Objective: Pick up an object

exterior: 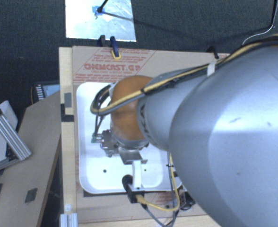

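One white bin (84, 126) shows at the left of the bench, its floor bare where it can be seen — no object to pick up can be made out in it. A large grey arm (224, 136) reaches across from the right, covering most of the bench, its orange band (127, 110) above the bin. Below the band the wrist and gripper (117, 148) point down into the bin; whether it is spread or closed cannot be told. Brown printed board (110, 63) lies behind the bin.
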You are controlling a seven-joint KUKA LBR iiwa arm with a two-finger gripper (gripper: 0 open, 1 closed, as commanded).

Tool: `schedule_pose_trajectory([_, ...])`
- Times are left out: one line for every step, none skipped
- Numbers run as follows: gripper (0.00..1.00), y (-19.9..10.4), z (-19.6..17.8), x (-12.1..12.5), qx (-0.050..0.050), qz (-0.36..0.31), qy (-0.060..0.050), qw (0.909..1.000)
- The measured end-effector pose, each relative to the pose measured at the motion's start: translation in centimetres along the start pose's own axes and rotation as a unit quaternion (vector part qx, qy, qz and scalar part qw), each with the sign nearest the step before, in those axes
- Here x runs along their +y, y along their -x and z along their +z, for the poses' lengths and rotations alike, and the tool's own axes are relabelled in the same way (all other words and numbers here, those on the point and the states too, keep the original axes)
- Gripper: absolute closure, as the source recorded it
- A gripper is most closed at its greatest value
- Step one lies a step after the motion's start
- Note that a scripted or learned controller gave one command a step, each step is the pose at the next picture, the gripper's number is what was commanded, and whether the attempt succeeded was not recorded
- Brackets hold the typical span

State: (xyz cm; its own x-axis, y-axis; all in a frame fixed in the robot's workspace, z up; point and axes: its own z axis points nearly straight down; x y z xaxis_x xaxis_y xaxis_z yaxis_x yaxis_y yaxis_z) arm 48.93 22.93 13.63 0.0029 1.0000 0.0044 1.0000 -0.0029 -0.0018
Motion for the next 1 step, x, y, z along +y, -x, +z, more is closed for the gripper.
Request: schedule_pose_trajectory([1.0, 0.0, -1.04, 0.07, 0.0, 0.0, 0.0, 1.0])
